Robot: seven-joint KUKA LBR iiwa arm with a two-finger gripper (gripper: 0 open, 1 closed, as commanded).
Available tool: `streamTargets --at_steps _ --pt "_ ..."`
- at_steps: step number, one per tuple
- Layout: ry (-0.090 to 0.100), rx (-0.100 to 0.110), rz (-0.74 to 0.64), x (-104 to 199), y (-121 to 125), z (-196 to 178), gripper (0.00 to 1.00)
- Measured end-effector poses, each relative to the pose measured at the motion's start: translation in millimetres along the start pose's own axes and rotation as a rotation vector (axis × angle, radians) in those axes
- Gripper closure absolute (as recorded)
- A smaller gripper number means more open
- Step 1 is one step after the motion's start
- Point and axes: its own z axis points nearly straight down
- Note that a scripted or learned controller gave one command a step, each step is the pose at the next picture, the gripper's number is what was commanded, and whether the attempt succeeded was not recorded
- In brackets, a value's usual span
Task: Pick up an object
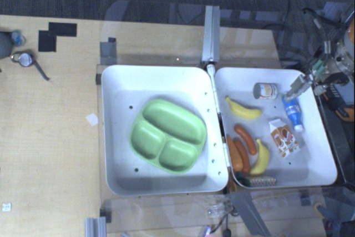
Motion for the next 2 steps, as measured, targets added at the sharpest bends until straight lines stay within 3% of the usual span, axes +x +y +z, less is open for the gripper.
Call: streamTargets --at_steps 1,2 --pt "0.001 0.005 0.175 -3 -47 122 0.0" --pt "0.0 0.002 0.155 -16 -44 217 0.0"
